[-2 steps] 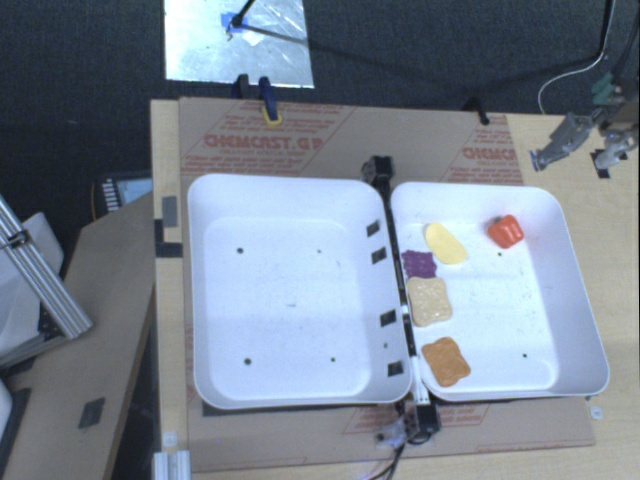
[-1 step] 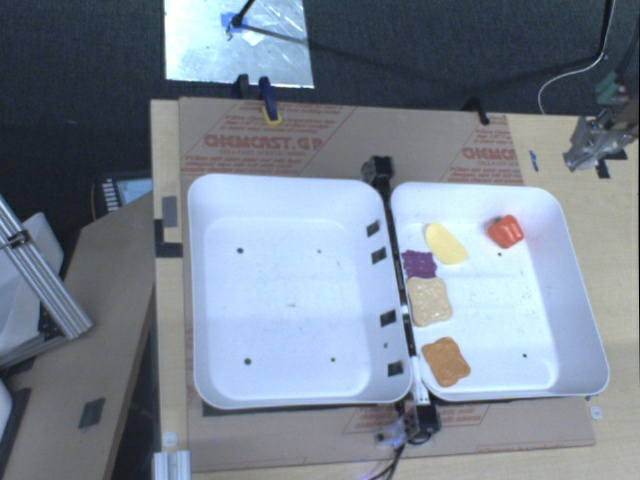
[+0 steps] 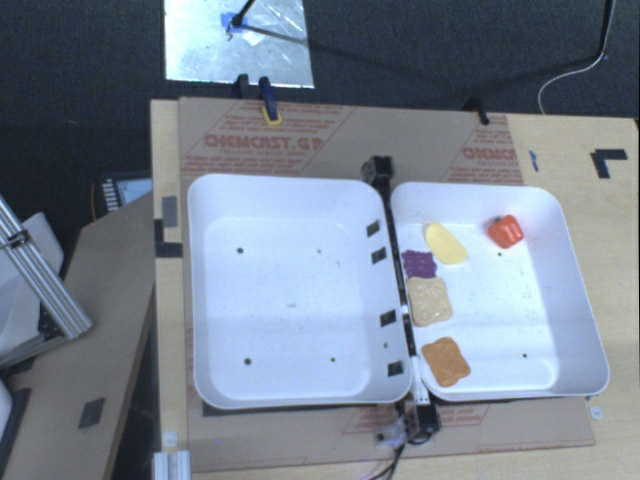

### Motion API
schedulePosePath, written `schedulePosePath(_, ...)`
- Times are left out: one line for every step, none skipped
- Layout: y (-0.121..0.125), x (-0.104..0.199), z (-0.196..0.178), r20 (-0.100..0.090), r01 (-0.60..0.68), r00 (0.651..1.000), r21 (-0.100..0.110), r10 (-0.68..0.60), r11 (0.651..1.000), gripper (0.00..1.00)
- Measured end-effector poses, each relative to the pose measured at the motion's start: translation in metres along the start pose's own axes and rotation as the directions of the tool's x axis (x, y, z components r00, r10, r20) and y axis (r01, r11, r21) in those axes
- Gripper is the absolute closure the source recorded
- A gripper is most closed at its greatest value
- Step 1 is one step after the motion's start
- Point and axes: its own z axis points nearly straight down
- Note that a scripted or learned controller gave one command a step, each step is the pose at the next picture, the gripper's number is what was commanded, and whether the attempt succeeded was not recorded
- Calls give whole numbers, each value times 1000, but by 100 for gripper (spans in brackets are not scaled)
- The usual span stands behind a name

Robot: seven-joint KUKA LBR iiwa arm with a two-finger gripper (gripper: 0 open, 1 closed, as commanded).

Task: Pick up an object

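Observation:
Several small objects lie in the right bin (image 3: 565, 268). A red-orange pepper-like piece (image 3: 506, 231) sits near its far right part. A pale yellow oval (image 3: 445, 244) lies close to the bin's left wall, with a small purple piece (image 3: 418, 264) just beside it. Below them rests a tan slice (image 3: 430, 301), and an orange-brown piece (image 3: 446, 360) lies near the front left corner.
The left bin (image 3: 215, 268) adjoins the right one along a clipped divider (image 3: 395, 288). Both rest on a cardboard sheet (image 3: 330, 138) on the bench. A shiny metal plate (image 3: 238, 26) lies at the back, and an aluminium frame (image 3: 40, 278) stands at far left.

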Motion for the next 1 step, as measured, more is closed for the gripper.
schedulePosePath(34,44,-64,-3,15,1000,-2,-15,1000,100)
